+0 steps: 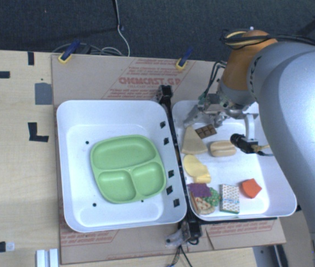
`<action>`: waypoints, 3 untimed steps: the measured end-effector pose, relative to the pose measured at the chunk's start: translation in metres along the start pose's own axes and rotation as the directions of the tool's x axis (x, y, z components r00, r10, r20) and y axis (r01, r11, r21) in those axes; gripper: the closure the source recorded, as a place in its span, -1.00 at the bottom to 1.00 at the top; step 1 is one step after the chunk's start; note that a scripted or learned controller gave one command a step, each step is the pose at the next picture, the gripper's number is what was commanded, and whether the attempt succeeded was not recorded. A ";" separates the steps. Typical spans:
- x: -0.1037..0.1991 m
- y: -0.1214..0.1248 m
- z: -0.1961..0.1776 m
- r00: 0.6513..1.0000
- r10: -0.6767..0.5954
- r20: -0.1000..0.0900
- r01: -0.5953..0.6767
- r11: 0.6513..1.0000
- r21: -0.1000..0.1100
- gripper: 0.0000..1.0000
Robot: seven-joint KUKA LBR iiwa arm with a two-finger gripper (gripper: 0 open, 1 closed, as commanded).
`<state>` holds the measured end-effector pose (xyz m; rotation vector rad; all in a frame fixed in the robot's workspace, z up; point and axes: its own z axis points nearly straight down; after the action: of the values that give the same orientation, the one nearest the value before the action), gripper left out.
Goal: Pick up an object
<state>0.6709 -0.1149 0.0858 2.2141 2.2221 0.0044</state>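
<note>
Your gripper (pixel 210 114) hangs over the right bin (pixel 282 202), just above the brown chocolate bar (pixel 205 130) among toy foods; the green tray (pixel 127 168) fills the left bin (pixel 74 121).

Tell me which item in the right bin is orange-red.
The small blocky piece near the right bin's front right corner. The others are tan, yellow, brown, purple or patterned, and lie further left.

Light: bright, even, from overhead
Glare: mild sheen on the white bins (pixel 68 121)
Shadows: soft, short
Focus: slightly soft throughout; arm (pixel 296 110) looms blurred
</note>
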 end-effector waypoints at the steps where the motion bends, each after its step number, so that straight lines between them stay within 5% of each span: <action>1: 0.020 -0.003 0.001 1.000 0.001 0.004 -0.001 1.000 0.007 -1.00; 2: -0.007 -0.030 0.001 1.000 0.005 0.000 -0.005 1.000 0.007 -1.00; 3: 0.019 -0.003 0.001 1.000 -0.002 0.002 0.002 1.000 0.010 -1.00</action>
<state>0.6682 -0.0957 0.0843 2.2162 2.2278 -0.0092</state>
